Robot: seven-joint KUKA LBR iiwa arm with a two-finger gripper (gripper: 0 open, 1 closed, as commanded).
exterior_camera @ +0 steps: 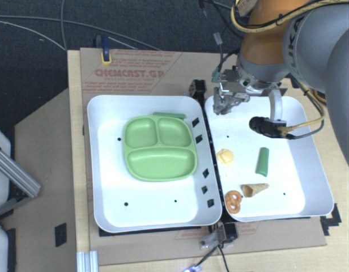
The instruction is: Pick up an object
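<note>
In the right bin (pixel 310 169) lie a pale yellow chunk (pixel 224 156), a green stick (pixel 262 161), a tan cone (pixel 254 189) and an orange pretzel (pixel 233 201). My gripper (pixel 224 102) hangs over the bin's far left corner, well above and behind the yellow chunk. Nothing shows between its fingers. A black part (pixel 264 125) juts from the wrist over the bin's far side.
The left bin (pixel 106 203) holds a green divided plate (pixel 160 148). Black clips run along the divider (pixel 206 169) between the two bins. The grey arm with its orange band (pixel 273 27) fills the upper right. Cables trail over the dark floor behind the bench.
</note>
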